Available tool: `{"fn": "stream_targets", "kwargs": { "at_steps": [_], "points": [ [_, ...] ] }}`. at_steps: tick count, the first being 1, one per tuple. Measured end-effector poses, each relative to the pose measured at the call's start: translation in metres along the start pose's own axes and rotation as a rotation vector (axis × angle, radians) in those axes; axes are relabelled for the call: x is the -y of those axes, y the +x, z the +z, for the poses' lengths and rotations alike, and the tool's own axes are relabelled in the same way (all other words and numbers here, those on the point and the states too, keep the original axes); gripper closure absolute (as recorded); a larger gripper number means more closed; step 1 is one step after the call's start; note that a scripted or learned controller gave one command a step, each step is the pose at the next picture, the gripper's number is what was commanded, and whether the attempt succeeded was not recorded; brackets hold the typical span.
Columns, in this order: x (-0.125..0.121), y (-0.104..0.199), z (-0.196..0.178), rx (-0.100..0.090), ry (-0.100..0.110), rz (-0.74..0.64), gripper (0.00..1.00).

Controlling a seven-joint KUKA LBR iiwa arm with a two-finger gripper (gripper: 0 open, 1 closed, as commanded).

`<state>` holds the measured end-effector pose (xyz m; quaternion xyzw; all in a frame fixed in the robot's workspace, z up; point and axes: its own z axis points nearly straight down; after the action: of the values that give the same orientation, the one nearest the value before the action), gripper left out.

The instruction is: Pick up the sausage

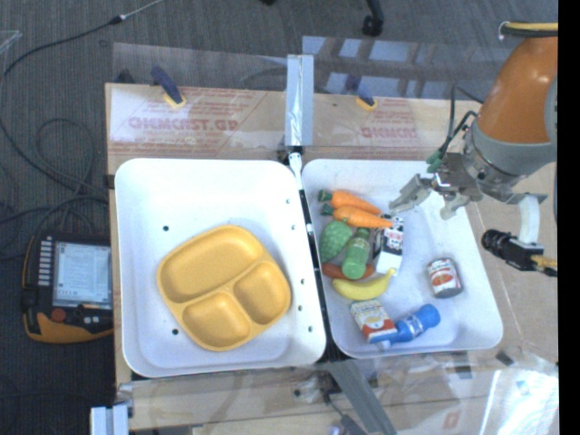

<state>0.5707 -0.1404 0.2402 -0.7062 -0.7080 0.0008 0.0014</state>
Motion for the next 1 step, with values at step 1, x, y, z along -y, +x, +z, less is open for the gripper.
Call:
{"fn": "stream_targets", "kwargs": {
  "at_steps": [1],
  "points": [
    [-0.0245,-0.0111,0.1166,0.001,0.0,-0.059,0.0]
  ]
}}
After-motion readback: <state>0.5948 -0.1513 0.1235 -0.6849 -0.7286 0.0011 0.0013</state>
